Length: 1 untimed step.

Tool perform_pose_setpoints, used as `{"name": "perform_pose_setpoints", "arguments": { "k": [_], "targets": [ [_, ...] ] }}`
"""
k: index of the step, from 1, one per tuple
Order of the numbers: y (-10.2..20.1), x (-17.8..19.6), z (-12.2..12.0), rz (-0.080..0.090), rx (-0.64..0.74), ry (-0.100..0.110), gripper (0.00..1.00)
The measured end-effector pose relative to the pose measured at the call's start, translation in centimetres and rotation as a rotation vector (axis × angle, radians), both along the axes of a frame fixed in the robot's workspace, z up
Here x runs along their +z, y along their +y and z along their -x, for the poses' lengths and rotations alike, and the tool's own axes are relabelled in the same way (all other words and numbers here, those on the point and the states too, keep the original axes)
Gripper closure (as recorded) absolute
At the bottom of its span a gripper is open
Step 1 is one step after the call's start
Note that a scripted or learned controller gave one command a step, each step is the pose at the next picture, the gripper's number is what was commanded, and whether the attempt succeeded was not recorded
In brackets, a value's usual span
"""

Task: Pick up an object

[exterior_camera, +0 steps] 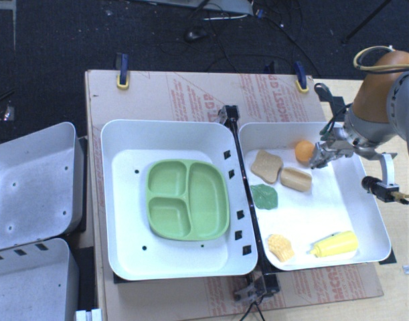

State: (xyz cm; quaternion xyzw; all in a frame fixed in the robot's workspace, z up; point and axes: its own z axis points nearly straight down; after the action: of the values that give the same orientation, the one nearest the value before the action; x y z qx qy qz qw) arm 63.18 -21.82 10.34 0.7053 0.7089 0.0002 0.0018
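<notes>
Two-finger gripper (319, 156) low at 3 o'clock beside round orange ball (304, 152), presumably targeting it; opening indiscernible; nothing visibly held.

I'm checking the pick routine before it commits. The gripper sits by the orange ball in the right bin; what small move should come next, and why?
Probably a short shift left to centre the gripper over the orange ball, then lower. The gripper sits at the ball's right side, and the ball is not seen between its fingers.
</notes>
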Motion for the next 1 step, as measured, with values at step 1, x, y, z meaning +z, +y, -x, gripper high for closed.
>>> {"name": "perform_pose_setpoints", "arguments": {
  "k": [1],
  "targets": [
    [0.19,4.55,0.6,-0.001,-0.004,-0.001,1.0]
  ]
}}
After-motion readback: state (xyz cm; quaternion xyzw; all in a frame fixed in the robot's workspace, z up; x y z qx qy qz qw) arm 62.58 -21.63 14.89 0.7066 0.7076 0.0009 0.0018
